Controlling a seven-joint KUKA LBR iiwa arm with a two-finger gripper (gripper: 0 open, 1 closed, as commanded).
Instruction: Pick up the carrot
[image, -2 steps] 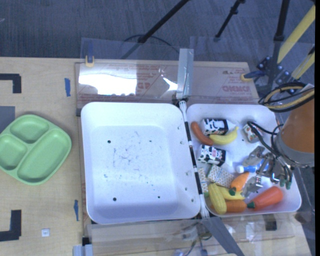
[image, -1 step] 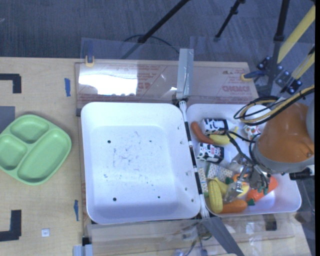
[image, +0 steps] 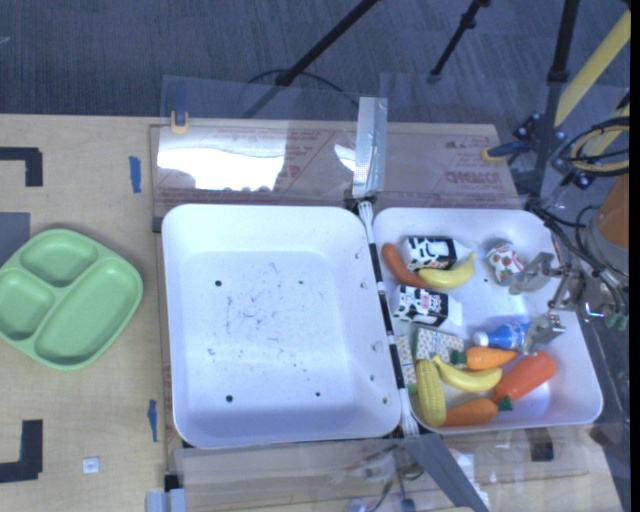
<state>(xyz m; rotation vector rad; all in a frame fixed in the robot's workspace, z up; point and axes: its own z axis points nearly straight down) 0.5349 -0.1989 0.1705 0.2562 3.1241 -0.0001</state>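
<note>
1. Carrot (image: 524, 376) lies tilted in the lower right corner of the right bin (image: 572, 400), its green tip toward the bin's front.
2. Gripper (image: 540, 296) hangs above the bin's right side, fingers spread apart with nothing between them, well clear of the carrot.
3. Two bananas (image: 448, 274), a corn cob (image: 430, 390) and two cow-print boxes (image: 432, 250) share that bin.
4. Left bin (image: 200, 240) sits beside it; a green plate (image: 66, 298) rests further left on the bench.

Robotics lab. Evidence: wooden bench (image: 90, 420) marked with black tape, two white bins (image: 270, 240), clear acrylic guards (image: 260, 150), tripod legs (image: 330, 40) on grey carpet, loose cabling (image: 590, 145) at right.
</note>
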